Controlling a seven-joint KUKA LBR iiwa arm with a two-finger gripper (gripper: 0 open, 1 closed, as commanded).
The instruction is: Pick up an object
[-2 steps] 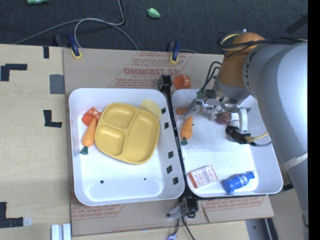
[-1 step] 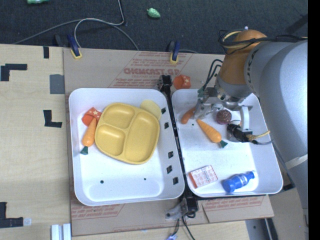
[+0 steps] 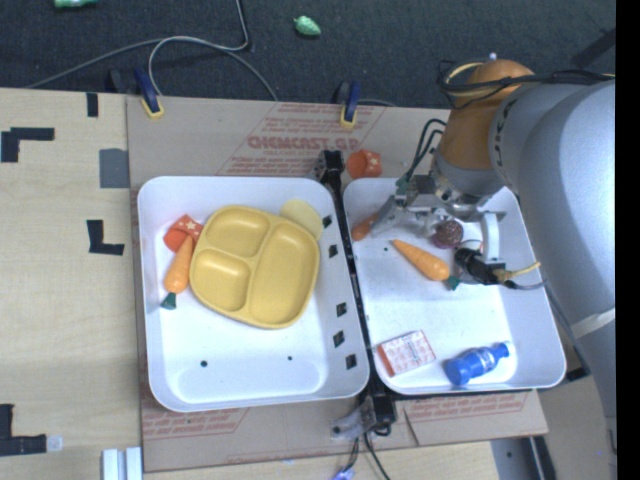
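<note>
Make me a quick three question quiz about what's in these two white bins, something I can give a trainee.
1. True or false: the yellow divided plate lies in the right bin.
2. Which object lies nearest the front right corner of the right bin?
A. blue bottle
B. carrot
C. red and white packet
3. Fill in: in the left bin, a second carrot lies against the plate's ____ side as the camera sees it.

Key:
1. False, it lies in the left bin.
2. A.
3. Left.
</note>
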